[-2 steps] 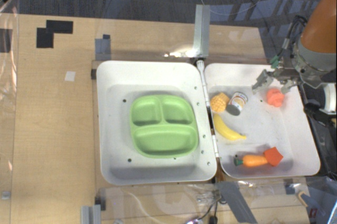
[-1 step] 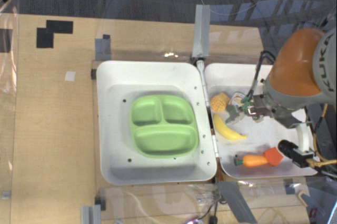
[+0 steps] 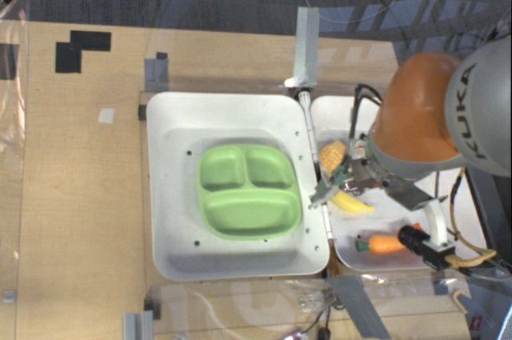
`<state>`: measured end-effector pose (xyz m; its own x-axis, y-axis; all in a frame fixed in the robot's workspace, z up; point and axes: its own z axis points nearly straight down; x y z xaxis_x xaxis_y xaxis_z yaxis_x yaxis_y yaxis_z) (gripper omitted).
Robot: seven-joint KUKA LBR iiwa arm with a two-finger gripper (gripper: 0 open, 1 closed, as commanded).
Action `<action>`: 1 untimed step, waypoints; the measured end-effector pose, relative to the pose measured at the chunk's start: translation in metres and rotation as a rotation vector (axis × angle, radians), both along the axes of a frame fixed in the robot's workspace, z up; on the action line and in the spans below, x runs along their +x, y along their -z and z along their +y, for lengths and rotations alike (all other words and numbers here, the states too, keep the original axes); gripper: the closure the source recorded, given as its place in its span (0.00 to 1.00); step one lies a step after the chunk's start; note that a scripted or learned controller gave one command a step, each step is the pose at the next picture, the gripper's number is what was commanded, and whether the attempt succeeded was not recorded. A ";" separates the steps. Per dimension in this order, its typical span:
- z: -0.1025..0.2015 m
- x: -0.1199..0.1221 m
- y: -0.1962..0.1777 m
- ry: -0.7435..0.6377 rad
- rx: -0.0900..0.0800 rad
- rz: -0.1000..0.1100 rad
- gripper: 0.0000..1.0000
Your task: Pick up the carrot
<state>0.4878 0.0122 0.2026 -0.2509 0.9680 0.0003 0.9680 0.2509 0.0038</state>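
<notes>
Carrot (image 3: 386, 244) lies loose near the front of the right bin (image 3: 346, 252), orange with a green stub, nothing touching it. The claw (image 3: 328, 193) hangs further back beside the banana (image 3: 352, 204); open or closed, I cannot tell. We're at the approach: it must swing forward over the carrot.

1. The left bin (image 3: 164, 194) is plain white, and so is the right bin (image 3: 340, 110).
2. The divided plate (image 3: 246, 190) is light green all over.
3. The carrot (image 3: 386, 244) is orange with a small green tip at its 9 o'clock end.
4. The banana (image 3: 352, 204), at 11 o'clock from the carrot, is yellow.
5. The corn cob (image 3: 332, 155) is yellow with a bumpy kernel pattern.
6. The arm (image 3: 424, 110) is grey with an orange band.
7. The bench (image 3: 80, 194) is pale wood, with black squares (image 3: 80, 49) at 10 o'clock.
</notes>
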 end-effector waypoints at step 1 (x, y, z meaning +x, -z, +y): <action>-0.073 0.000 0.018 0.187 0.000 0.001 0.00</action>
<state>0.4876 -0.0603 0.1846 -0.0670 0.9978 0.0003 0.9978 0.0670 0.0032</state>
